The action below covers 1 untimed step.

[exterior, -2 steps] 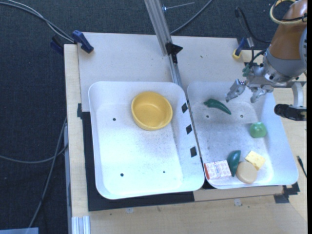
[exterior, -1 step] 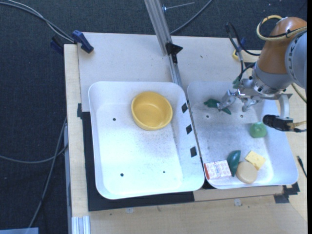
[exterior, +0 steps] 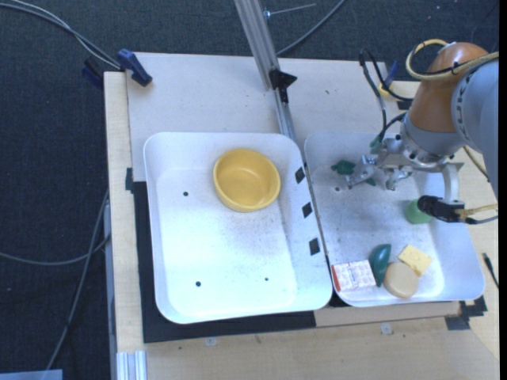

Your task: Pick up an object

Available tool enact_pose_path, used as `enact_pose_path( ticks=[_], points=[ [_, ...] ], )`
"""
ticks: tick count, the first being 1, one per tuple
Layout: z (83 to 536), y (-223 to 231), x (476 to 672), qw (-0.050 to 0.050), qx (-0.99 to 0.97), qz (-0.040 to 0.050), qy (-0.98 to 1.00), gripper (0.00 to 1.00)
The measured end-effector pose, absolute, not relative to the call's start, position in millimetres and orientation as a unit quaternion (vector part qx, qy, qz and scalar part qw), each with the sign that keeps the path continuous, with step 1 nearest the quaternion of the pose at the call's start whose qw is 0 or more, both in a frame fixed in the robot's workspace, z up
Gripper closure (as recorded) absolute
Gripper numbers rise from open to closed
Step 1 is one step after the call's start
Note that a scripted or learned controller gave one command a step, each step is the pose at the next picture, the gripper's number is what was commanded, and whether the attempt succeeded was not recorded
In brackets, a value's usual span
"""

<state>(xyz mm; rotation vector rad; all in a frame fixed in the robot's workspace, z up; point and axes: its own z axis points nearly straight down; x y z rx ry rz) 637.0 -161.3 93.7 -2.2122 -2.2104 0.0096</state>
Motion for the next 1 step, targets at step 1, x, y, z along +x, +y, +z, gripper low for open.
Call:
enact_pose_path(
  ticks=[1],
  points=[
    [109.4,-161.0,639.2,0.005,-0.707,0.0007,-0.707,1.0]
  ],
)
